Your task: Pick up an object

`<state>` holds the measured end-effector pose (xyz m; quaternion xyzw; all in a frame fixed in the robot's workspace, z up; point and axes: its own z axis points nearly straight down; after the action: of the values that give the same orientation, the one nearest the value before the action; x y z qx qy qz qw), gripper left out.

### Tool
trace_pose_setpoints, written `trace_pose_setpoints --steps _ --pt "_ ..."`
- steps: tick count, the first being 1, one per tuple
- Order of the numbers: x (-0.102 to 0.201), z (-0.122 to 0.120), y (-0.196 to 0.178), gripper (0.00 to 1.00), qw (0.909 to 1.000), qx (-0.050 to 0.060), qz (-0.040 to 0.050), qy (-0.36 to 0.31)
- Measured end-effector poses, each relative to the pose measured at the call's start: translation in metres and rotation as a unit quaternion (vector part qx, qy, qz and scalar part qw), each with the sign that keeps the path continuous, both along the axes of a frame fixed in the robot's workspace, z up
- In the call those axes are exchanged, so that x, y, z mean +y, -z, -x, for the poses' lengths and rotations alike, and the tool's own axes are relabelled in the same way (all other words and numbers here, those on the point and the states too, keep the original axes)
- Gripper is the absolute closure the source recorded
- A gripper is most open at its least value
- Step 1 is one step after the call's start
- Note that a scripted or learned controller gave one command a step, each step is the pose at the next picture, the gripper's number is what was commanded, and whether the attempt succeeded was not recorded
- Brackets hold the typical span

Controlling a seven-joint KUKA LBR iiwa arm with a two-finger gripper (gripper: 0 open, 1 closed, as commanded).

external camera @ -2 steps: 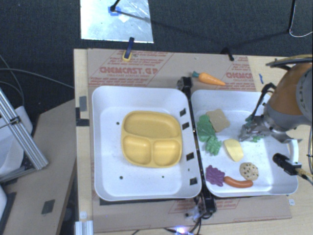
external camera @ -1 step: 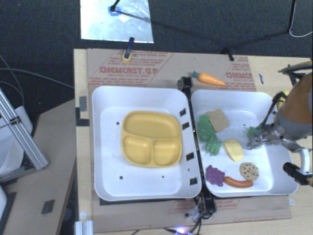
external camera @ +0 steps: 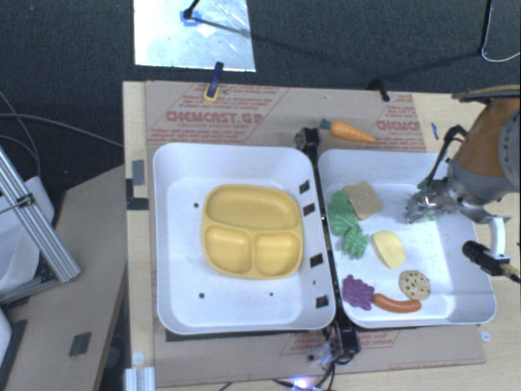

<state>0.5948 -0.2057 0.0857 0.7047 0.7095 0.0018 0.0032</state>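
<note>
Camera view has the gripper (external camera: pixel 423 208) low at the frame's right, fingers too blurred to read, near a slice of toy bread (external camera: pixel 364 199) that looks light and rigid, best pinched across its thin edges.

Dark grey carpeted floor (external camera: pixel 65 47) all around, crossed by thin cables at left and top right. Shiny silver sheet (external camera: pixel 194 23) lying flat on the floor beyond the table (external camera: pixel 244 112), whose top is brown board printed with red lettering. At left, a tan side surface (external camera: pixel 73 300) beside an aluminium frame rail (external camera: pixel 37 218) set at a slant.
</note>
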Motion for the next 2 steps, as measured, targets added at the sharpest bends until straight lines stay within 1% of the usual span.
trace_pose_setpoints --steps 1,2 --pt "0.016 0.104 0.002 1.0 1.0 0.007 -0.0025 0.005" --pt "0.037 0.037 0.0 1.0 1.0 0.0 -0.0007 -0.001"
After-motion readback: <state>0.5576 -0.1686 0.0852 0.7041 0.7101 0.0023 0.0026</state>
